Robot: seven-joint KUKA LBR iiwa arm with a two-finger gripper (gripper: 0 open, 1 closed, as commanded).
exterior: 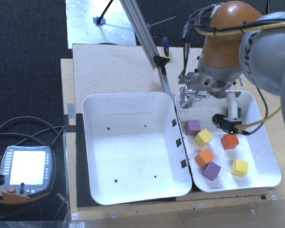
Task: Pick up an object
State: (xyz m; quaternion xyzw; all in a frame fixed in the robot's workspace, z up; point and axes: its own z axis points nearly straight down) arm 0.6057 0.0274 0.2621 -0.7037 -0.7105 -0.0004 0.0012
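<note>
Bench (pixel 117 70) — two white bins (pixel 134 149)

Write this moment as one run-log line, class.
arm: above right bin | gripper: near purple cube, holding nothing visible | cubes in bin: six | pick: not yet done

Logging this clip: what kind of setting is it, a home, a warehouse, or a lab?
Most likely a robotics lab bench: two shallow white bins side by side, small coloured blocks in the right one, and a teach pendant with cables beside the bench.
</note>
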